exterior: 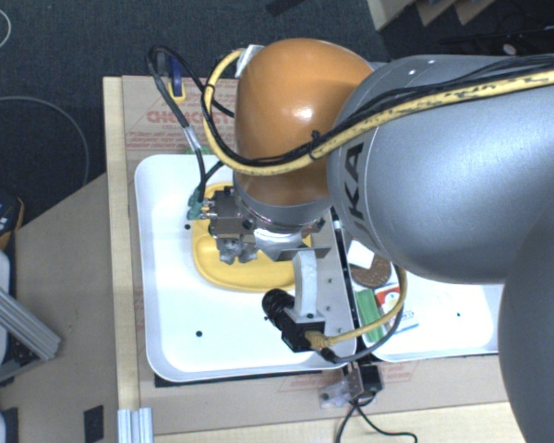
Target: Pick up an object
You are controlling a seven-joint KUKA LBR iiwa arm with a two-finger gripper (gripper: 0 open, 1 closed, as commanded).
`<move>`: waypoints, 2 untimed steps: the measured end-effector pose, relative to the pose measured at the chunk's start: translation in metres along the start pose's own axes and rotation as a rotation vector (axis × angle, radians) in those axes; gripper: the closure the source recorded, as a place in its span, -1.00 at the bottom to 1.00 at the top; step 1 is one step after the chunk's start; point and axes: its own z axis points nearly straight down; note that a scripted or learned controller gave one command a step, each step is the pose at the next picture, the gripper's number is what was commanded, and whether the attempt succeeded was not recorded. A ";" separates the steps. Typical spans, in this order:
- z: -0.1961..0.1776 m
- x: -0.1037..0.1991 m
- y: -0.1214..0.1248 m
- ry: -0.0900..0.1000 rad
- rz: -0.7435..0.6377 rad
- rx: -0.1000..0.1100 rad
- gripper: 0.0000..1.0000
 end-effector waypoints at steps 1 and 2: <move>-0.140 -0.034 0.008 0.010 0.001 -0.027 1.00; -0.142 -0.031 0.007 0.003 -0.004 -0.013 1.00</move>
